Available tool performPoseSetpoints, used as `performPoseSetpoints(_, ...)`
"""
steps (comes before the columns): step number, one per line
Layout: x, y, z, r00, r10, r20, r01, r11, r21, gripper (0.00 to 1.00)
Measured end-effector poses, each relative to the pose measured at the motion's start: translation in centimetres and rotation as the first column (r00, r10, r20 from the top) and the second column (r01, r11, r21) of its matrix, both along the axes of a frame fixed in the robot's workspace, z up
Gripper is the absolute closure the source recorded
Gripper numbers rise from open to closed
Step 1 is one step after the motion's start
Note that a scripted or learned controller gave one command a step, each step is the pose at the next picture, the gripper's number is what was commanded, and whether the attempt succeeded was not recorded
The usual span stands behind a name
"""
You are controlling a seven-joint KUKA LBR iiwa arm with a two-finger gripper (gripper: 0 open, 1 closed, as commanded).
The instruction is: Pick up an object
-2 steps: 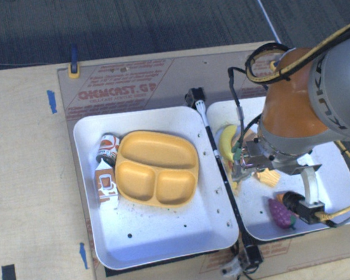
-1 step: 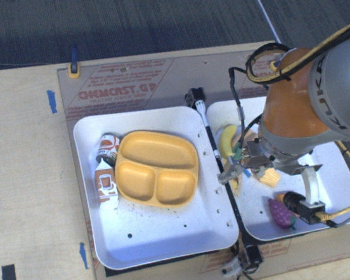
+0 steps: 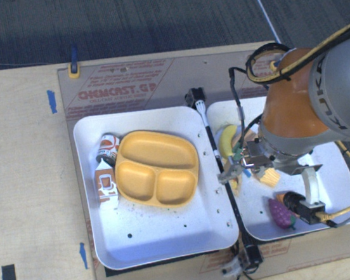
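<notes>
My gripper (image 3: 239, 163) hangs low over the left side of the right bin (image 3: 337, 185), close to the divider between the bins. The arm's orange wrist (image 3: 289, 111) covers much of that bin. Just behind the gripper lies a yellow banana (image 3: 228, 139). A small yellow wedge (image 3: 269, 177) sits just right of the gripper, and a purple bunch of grapes (image 3: 280, 212) lies nearer the front. I see nothing clearly held.
The left bin (image 3: 163, 246) holds a large yellow divided plate (image 3: 155, 168). A small can (image 3: 105, 150) and an orange-and-white carton (image 3: 105, 184) are tucked under the plate's left edge. Cables run along the front of the right bin.
</notes>
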State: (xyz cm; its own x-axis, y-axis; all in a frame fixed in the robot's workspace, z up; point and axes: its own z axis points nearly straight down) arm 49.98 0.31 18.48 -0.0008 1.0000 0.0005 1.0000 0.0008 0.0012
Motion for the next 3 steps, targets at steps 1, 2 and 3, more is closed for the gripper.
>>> performPoseSetpoints(1, 0.00, 0.00, 0.00, 1.000, 0.000, 0.000, 0.000, 1.000, 0.000, 0.00)
performPoseSetpoints(2, 0.00, 0.00, 0.00, 1.000, 0.000, 0.000, 0.000, 1.000, 0.000, 0.00)
performPoseSetpoints(3, 0.00, 0.00, 0.00, 1.000, 0.000, 0.000, 0.000, 1.000, 0.000, 0.00)
